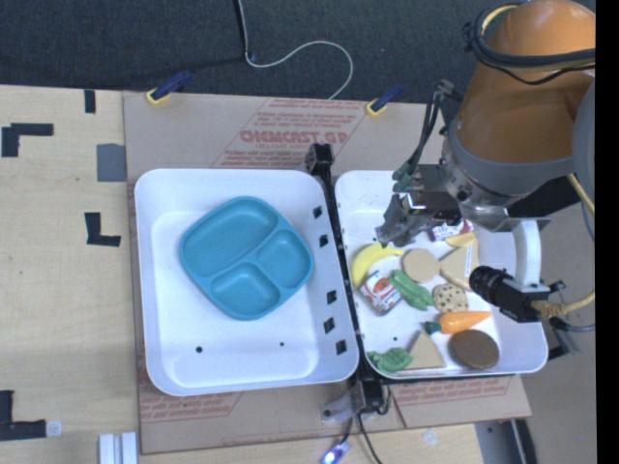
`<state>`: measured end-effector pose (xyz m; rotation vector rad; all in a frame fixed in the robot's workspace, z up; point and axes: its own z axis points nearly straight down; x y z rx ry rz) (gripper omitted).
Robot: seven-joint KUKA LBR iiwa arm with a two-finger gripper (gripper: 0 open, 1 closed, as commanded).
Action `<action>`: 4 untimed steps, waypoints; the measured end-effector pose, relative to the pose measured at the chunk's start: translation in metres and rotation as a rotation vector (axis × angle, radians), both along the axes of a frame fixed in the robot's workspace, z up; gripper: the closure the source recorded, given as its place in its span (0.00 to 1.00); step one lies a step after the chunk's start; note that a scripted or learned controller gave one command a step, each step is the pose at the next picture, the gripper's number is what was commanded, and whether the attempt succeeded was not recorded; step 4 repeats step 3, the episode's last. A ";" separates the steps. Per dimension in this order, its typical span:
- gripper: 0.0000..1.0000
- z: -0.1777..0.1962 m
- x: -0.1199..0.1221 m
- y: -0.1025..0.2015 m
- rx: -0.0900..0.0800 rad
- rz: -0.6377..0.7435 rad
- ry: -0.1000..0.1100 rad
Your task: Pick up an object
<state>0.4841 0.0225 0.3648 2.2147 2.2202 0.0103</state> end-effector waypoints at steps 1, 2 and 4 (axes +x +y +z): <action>1.00 0.038 0.000 0.059 0.001 0.006 0.006; 1.00 0.045 0.000 0.056 -0.002 0.000 0.011; 1.00 0.055 0.000 0.056 -0.003 0.001 0.012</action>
